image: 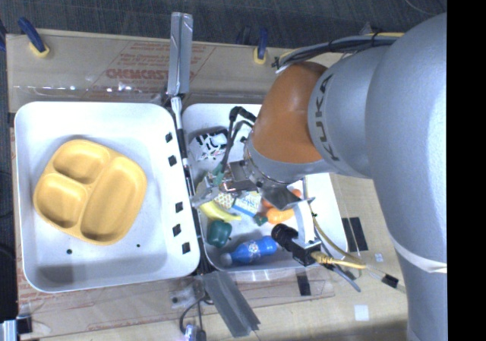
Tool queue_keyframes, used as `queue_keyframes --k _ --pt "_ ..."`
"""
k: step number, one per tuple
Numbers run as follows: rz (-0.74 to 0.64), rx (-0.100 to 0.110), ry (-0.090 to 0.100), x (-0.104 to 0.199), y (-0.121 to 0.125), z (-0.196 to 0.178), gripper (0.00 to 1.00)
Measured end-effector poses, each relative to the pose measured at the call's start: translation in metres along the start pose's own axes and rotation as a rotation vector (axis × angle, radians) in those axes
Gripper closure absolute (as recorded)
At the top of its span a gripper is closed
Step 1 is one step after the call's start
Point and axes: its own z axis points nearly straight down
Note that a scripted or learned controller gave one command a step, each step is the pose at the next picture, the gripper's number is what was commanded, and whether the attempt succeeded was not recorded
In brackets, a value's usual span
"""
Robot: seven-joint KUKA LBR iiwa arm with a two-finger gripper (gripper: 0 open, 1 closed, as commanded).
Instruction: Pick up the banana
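Here the gripper (231,180) is low in the right bin (328,187), among clutter; open or closed: cannot tell. Banana (218,212) lies just near of it, touching a green item (219,233). Blue bottle (254,251) sits nearer still. Left bin (30,256) holds a yellow tray (89,189).

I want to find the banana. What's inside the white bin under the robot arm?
In the right bin a banana, a dark green piece, a blue bottle and something orange show. The arm covers the rest, so more may hide there.
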Motion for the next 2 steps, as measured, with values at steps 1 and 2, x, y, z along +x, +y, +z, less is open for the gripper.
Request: queue_keyframes --k 1,2 --pt "0.111 -0.003 -0.001 -0.066 0.018 -0.001 0.00" --pt "0.078 0.000 -0.001 0.044 0.014 0.000 0.00"
